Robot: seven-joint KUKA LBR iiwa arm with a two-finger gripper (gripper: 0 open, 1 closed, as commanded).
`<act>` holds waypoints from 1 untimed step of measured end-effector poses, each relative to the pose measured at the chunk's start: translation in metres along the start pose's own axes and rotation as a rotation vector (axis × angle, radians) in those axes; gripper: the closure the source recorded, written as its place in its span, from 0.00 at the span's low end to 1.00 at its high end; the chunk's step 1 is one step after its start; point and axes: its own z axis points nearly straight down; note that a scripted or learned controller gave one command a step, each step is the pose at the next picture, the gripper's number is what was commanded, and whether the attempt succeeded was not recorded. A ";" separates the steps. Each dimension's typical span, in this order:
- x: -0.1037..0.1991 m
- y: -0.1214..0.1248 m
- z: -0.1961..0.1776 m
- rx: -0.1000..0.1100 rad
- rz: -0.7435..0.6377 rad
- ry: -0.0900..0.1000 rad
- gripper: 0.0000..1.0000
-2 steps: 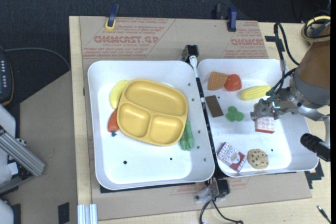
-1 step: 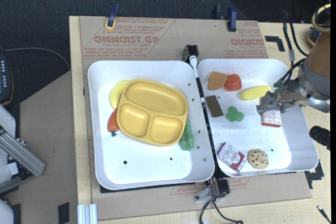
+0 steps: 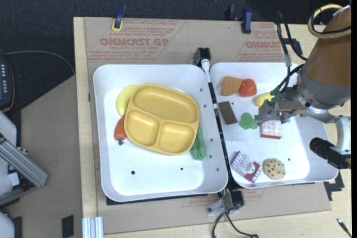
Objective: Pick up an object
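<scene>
Camera view, right bin [image 3: 318, 175]: gripper [image 3: 270, 117] low over red-and-white carton [image 3: 271, 130], finger state impossible to tell. Green piece [image 3: 248, 121] just left; cookie [image 3: 274, 168] nearer. Left bin [image 3: 106, 136]: yellow divided tray [image 3: 162, 119].

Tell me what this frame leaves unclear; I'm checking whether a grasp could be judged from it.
- Gripper in the camera view: its dark fingers blur together, so open or shut is unreadable.
- Red-and-white packet: its top edge lies under the gripper; contact unclear.
- Yellow item: partly hidden by the gripper.
- Yellow divided tray: covers most of a banana, a red-orange vegetable and a green item.
</scene>
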 end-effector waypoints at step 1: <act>0.060 0.007 0.000 -0.002 -0.001 -0.001 1.00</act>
